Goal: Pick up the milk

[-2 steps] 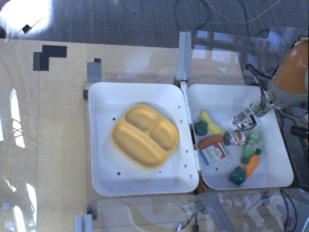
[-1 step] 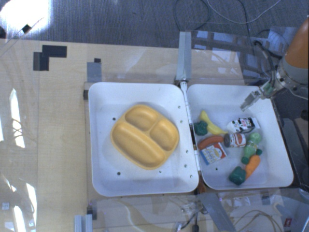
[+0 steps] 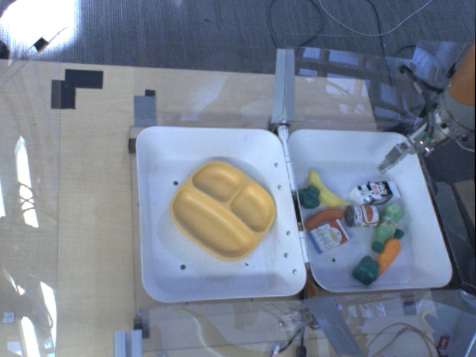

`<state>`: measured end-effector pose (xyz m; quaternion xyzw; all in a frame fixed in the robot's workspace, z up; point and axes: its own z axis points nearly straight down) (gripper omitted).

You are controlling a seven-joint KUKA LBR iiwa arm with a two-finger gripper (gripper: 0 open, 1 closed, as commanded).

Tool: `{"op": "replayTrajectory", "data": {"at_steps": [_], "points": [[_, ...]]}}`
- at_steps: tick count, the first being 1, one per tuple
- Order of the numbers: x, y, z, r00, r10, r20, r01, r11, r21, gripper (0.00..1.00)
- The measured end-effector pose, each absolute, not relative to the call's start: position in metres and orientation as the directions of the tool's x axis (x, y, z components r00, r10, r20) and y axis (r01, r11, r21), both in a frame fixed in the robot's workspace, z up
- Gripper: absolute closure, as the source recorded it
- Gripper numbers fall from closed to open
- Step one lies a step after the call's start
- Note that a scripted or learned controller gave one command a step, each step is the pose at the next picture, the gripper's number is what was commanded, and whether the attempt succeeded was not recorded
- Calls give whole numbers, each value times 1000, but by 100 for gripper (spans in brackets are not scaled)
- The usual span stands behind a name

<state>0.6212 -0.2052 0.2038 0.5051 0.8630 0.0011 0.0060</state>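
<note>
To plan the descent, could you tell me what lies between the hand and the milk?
In the camera view, only bare white bin floor separates the hand from the milk.

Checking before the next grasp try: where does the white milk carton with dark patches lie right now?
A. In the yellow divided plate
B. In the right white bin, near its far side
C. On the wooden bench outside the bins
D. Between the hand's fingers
B: the white milk carton with dark patches lies on the floor of the right white bin, among the toy foods, while the hand sits apart from it, up and to its right.
</note>
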Motion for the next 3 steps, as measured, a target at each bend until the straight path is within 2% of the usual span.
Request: {"op": "replayTrajectory", "data": {"at_steps": [1,2,3], "points": [[596,-186,105,-616,788,-8,788,616,7,0],[600,-183,118,-618,786,-12,786,619,17,100],[600,-184,118,-618,786,-12,786,618,16,0]]}}
